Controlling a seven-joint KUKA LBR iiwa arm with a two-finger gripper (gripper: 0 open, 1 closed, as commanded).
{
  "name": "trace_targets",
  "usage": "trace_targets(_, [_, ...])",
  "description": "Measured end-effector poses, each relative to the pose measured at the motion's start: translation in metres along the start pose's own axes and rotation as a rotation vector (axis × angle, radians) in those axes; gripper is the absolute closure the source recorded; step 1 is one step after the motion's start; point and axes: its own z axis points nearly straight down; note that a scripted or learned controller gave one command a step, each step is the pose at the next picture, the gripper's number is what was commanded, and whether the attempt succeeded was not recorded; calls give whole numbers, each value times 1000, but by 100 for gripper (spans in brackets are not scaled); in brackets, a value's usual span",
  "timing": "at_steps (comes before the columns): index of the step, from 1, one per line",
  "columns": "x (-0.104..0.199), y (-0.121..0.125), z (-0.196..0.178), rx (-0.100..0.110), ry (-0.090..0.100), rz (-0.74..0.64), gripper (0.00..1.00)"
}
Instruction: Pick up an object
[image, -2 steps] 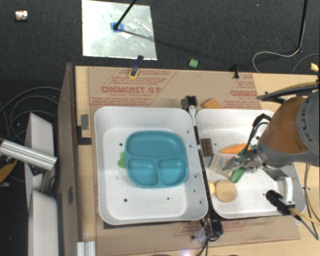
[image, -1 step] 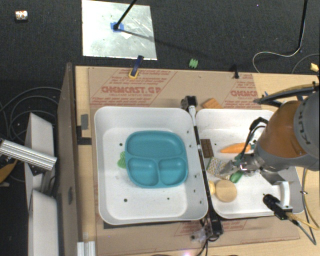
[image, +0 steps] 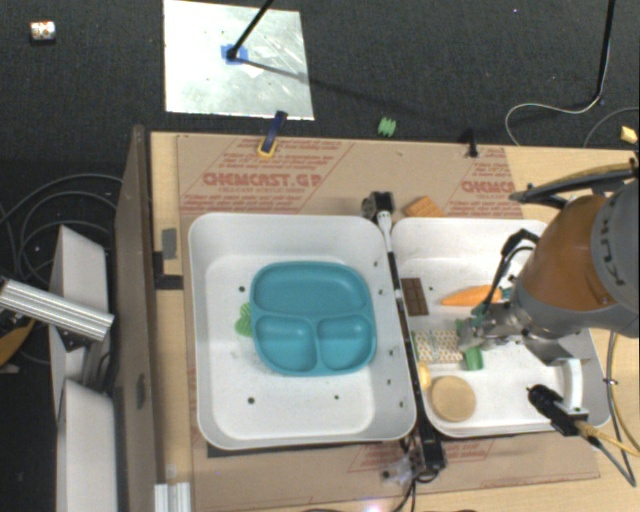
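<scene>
While the left bin (image: 215, 300) holds a blue tray (image: 312, 317), the right bin (image: 440, 245) holds a carrot (image: 470, 296).

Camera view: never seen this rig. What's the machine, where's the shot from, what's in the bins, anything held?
One fixed camera looks down at a slant on a bench with two white bins. The grey arm with an orange band enters from the right; its gripper is low over the right bin. That bin contains an orange carrot-like piece, a small green item, a mesh pad and a tan round disc. The left bin contains a blue divided plate. Whether anything is held is unclear.
</scene>
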Motion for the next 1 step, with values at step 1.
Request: trace_targets(1, [75,12,-88,11,4,-11,100])
